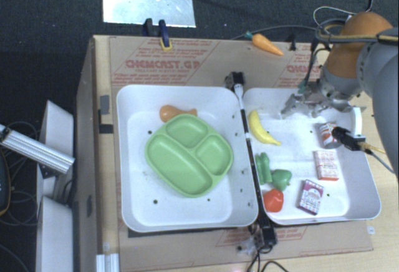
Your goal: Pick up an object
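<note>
Nearest you, along the right bin's [368, 202] front, sit a tomato [273, 200] and a maroon box [310, 196]; behind them a green pepper [269, 171], a white carton [326, 165] and a can [326, 135]. Left, a green plate [189, 153] fills the other bin [134, 140]. Farther back lies your banana [262, 128]. Beyond it the gripper [300, 104] hovers, fingers apart, holding nothing.

You look down from one fixed camera above the tabletop [187, 55], at a slant and from moderate height, with both white bins [134, 140] in frame and the arm [374, 71] entering from your right.
</note>
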Controlling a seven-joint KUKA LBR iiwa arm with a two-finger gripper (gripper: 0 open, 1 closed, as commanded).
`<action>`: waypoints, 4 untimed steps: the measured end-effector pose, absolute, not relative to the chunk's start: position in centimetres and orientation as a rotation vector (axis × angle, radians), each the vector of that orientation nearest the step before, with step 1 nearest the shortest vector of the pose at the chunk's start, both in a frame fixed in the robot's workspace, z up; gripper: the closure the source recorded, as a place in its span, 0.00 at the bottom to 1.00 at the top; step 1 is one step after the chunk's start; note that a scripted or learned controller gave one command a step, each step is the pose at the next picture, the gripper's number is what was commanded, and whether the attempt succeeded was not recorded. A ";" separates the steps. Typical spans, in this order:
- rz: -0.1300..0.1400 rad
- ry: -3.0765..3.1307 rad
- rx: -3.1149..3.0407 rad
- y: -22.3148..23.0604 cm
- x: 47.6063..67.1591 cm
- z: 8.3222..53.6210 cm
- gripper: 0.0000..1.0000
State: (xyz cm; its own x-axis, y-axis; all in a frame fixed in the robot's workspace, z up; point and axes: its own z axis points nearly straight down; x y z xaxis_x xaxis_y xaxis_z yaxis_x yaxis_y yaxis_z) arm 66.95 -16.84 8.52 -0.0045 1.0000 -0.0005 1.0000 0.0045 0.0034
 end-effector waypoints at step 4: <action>0.003 2.227 2.217 -20.5 67.0 8.6 0.00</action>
State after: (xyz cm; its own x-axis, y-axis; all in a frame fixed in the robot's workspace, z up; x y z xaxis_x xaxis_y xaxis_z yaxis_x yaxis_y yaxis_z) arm 66.95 -20.45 8.56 -0.0046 1.0000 0.0016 1.0000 0.0046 0.0007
